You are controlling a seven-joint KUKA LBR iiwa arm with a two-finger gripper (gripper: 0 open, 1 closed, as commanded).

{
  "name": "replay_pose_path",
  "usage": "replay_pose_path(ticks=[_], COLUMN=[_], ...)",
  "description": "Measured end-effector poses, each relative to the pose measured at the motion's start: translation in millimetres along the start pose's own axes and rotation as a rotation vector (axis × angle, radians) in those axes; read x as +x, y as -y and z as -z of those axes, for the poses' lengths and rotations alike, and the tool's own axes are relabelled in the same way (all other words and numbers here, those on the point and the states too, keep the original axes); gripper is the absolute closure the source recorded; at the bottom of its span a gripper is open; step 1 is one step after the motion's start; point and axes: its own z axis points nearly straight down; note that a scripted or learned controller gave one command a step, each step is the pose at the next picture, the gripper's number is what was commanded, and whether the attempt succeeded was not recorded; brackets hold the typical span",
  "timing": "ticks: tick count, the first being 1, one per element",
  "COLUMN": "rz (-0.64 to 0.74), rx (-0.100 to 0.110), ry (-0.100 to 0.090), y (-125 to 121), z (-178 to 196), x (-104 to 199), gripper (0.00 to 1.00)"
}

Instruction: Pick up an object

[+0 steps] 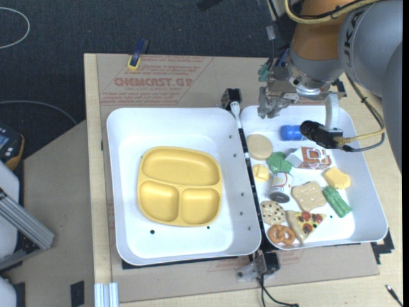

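Observation:
My gripper (271, 106) hangs over the far left corner of the right bin (369, 197), above its back rim, with nothing seen in it. Below it the bin holds several toy foods. A round beige bun (260, 146) lies closest to the gripper, with a small blue piece (291, 132) to its right. Further forward are a green piece (279, 163), a small can (279, 185), a slice of toast (308, 196), a yellow cheese wedge (337, 178) and a green pickle (337, 201).
A yellow three-compartment plate (180, 185) lies in the left bin (121, 171). A white and orange carton (314, 157), a chip cookie (273, 212), a pizza slice (305, 222) and a pretzel (281, 235) fill the right bin's front. A divider rim (243, 158) separates the bins.

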Motion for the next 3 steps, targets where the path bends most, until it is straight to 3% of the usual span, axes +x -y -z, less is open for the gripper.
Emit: replay_pose_path(ticks=[3], rz=[0.001], rx=[-0.001], ry=[0.0], y=[-12.6], z=[-9.3], x=[-3.3], gripper=[1.0])
